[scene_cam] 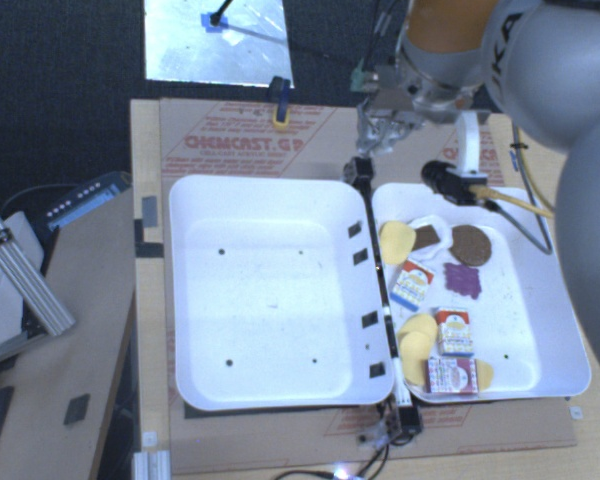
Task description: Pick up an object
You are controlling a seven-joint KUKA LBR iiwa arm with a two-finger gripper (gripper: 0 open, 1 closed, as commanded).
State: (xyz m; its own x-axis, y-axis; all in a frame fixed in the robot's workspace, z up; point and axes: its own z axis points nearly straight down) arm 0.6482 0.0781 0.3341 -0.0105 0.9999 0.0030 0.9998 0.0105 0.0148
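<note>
The right white bin (540, 318) holds several small items. Among them are a yellow round piece (396, 236), a brown cookie (470, 245), a purple piece (463, 279), a small red, white and blue box (411, 286) and a red box (451, 375). More yellow pieces (416, 336) lie by the bin's left wall. My gripper (377, 140) hangs above the far end of the divider between the two bins, behind all the items and touching none. The grey arm with its orange band (450, 18) comes in from the top right.
The left white bin (270, 288) lies beside the right one. A black part with a yellow cable (450, 183) hangs over the right bin's far rim. Behind the bins are a shiny metal sheet (217, 26) and a yellow and blue clamp (279, 103).
</note>
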